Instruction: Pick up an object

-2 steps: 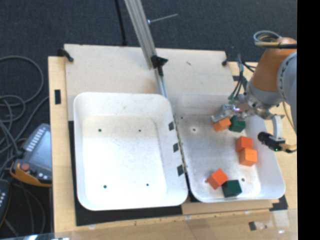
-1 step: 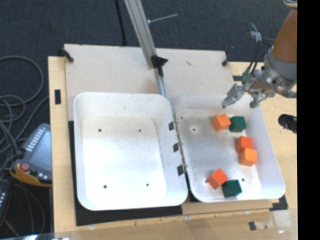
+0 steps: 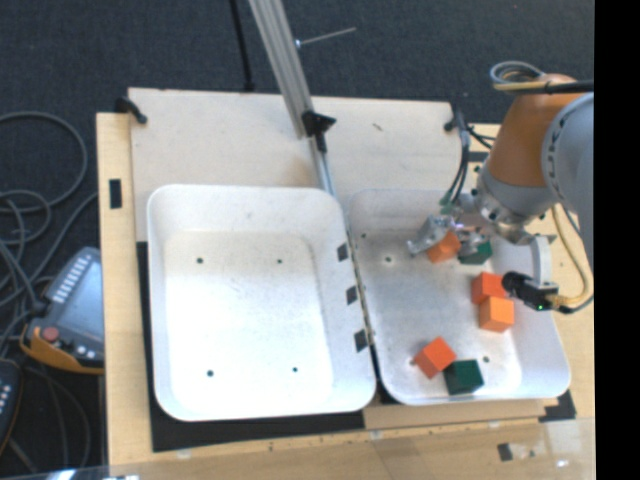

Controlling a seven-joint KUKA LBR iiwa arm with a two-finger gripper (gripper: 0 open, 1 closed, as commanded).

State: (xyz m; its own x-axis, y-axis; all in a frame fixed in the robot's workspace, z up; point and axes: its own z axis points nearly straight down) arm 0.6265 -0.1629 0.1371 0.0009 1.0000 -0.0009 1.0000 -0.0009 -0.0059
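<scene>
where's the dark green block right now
The dark green block lies in the right bin, near its front edge, touching an orange block on its left.

No text, label, brand, number or sign can be read anywhere. The handheld pendant left of the worktop has keys, too small to read.

Metal pole leans over the worktop. Cables and a handheld controller lie on dark floor at left.
</scene>
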